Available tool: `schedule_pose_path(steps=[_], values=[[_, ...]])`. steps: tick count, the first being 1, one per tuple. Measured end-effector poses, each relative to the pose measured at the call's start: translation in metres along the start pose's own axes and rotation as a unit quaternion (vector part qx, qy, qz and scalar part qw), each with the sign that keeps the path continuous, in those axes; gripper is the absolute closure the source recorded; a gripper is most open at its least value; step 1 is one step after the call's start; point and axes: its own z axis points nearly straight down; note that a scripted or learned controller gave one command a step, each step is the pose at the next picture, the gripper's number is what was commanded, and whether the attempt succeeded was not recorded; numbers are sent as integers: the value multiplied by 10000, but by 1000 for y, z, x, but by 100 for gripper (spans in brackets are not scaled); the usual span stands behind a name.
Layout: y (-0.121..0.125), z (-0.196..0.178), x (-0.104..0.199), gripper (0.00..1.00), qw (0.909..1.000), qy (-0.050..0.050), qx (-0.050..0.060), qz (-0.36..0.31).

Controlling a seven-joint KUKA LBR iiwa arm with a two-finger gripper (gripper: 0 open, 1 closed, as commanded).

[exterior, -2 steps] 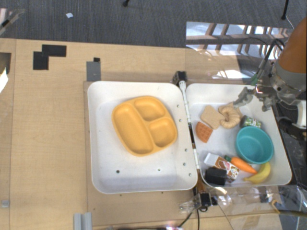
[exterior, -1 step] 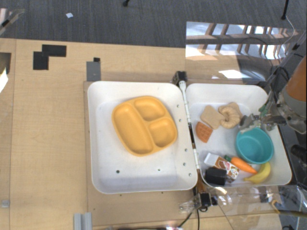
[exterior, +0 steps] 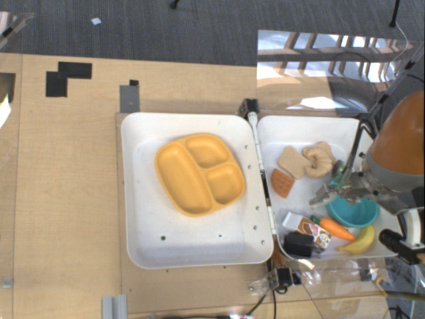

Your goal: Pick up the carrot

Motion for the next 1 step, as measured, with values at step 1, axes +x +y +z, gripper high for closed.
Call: schedule_pose_path(steps=[1], values=[[7, 85, 5, 0, 9939, -50, -105, -1101]])
